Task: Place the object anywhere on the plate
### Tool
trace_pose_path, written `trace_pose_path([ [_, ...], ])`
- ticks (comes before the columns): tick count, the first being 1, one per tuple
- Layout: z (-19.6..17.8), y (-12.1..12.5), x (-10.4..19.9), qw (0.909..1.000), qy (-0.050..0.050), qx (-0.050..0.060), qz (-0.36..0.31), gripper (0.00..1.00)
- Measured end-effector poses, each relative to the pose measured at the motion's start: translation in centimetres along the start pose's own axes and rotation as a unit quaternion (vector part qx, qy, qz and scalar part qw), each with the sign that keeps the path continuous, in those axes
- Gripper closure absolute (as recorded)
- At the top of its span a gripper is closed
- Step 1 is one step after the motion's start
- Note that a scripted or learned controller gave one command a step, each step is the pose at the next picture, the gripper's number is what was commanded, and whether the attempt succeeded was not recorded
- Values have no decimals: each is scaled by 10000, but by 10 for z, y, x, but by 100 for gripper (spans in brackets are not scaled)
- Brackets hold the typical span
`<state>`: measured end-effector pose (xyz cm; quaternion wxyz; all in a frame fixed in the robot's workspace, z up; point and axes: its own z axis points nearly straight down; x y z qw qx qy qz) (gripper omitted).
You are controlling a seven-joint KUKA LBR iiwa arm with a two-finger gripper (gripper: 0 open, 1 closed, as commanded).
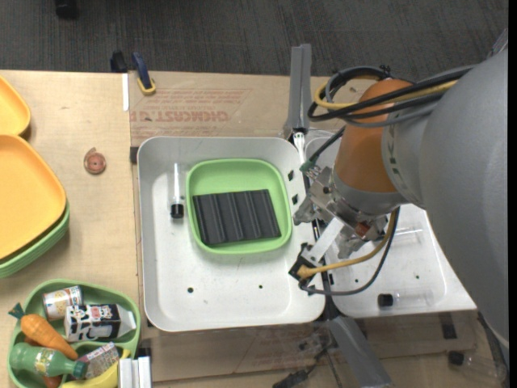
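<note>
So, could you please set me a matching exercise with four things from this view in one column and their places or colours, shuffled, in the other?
Things:
1. green plate
2. dark ribbed slab
3. marker pen
4. small dark object

Places or colours:
A. in the right bin
B. lying on the plate
C. left bin, left of the plate
D. light green, in the left bin

Pairs: 1-D, 2-B, 3-C, 4-A

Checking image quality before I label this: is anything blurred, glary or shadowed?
Camera view: lighting even and soft; green plate and its dark ridged block sharp; left white bin bright with little surface detail; arm looms large and slightly soft, shading the right bin.
</note>
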<state>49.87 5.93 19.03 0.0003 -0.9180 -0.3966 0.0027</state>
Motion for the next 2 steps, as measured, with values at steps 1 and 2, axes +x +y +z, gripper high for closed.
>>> trace_pose_path([
  [1, 0, 0, 0, 10000, 0, 0, 0, 0],
  [2, 0, 0, 0, 10000, 0, 0, 0, 0],
])
